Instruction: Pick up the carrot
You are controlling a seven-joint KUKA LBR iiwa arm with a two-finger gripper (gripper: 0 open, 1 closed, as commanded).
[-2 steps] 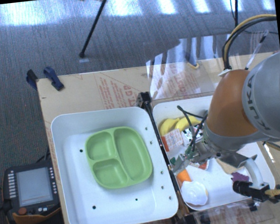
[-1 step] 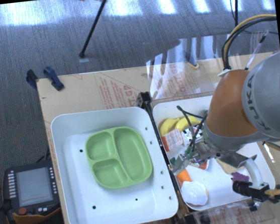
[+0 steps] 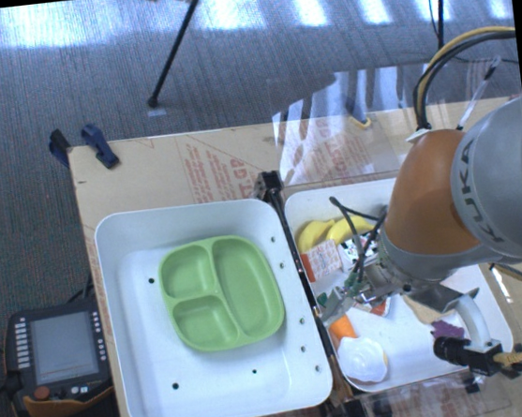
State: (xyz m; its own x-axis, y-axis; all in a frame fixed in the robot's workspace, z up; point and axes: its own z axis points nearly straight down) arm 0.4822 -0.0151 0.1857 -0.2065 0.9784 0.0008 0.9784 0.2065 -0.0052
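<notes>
Tool [image 3: 358, 287]: down inside the right bin [image 3: 505, 352], low among the clutter; whether apart or together cannot be told, hidden under the wrist and its orange band.
Carrot [image 3: 342, 326]: orange piece just below and left of the tool, lying close to the bin's left wall; apart from the tool, nothing seen clamped.
Neighbours: white cup-like object [image 3: 364, 358] just below the carrot, nearly touching; banana [image 3: 325, 233] above the tool; red-and-white packet [image 3: 320, 262] just left of the tool; dark purple item [image 3: 446, 329] off to the lower right.
Risk, wrong object: tool sits over mixed small items, so a close here would likely catch the packet or a scrap rather than the carrot.
Risk, wall: carrot hugs the left wall; a finger coming down on that side may strike the rim or pin the carrot against it.
Risk, nudge: white object may be pushed onto the carrot during a sideways shift.
Open room: bare bin floor to the lower right of the tool; little room to the left.
Left bin [image 3: 129, 361]: beyond the wall to the left, holding a green divided tray [image 3: 220, 291], well apart.
Counter [image 3: 171, 171]: bare board above both bins.
</notes>
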